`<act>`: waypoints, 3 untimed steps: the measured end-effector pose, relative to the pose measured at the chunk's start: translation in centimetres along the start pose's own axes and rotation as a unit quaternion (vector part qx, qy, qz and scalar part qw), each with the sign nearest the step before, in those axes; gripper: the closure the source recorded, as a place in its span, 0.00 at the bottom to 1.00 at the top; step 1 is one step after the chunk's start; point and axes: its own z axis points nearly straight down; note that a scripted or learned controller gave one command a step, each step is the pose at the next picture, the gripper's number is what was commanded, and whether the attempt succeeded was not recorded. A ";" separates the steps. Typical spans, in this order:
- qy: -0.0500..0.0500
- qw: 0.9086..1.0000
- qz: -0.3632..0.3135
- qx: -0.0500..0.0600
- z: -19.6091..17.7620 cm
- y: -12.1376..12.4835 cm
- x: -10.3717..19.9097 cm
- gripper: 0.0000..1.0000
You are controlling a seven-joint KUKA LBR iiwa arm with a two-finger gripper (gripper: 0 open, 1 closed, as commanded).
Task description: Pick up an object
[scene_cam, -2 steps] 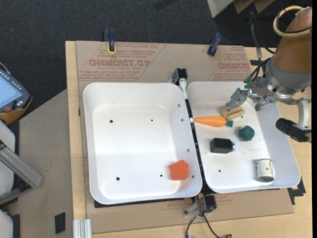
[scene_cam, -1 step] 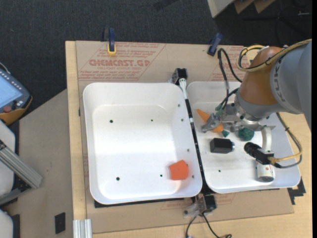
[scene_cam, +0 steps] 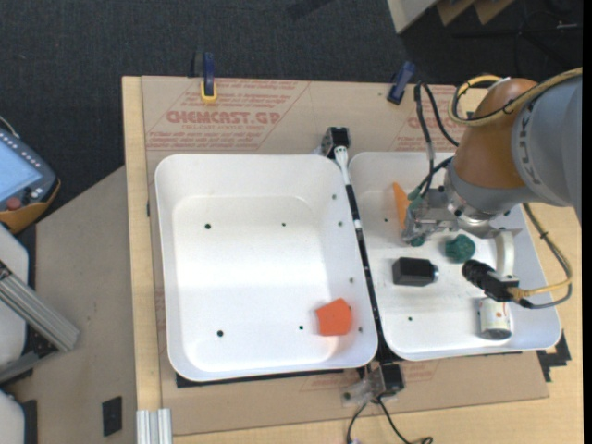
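My pincer [scene_cam: 424, 228] was low inside the right bin [scene_cam: 518, 336], near that bin's upper middle, hanging under the grey wrist with its orange band. I could not tell from this slanted view how it was set, and I saw no object in it, so I judged that nothing was picked yet.

Very near it were three candidates. A thin orange piece [scene_cam: 399, 202] stood at about ten o'clock from the pincer, just beside it. A dark green object [scene_cam: 456, 246] lay at about four o'clock, partly under the wrist. A black block [scene_cam: 413, 271] lay at six o'clock, a little apart from it.

This crowding was my main worry. With two things so close, the pincer could close between them, push one away, or catch only an edge, and then the object would slip during the lift. The green object looked rounded, so I judged it may roll off when touched on one side.

Further out, at about five o'clock, a white cylinder [scene_cam: 495, 317] lay near the lower right corner. A black and yellow cable [scene_cam: 518, 291] also lay over that corner, and I feared it could snag or drag objects.

In the left bin [scene_cam: 185, 248], an orange cube [scene_cam: 335, 318] sat far away, near its lower right corner.
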 end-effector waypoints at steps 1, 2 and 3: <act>-0.003 1.000 0.002 -0.008 -19.4 -5.2 -4.3 1.00; 0.001 1.000 -0.002 0.002 -15.7 -9.3 1.0 1.00; 0.001 1.000 0.001 0.003 -10.4 -10.6 -1.8 1.00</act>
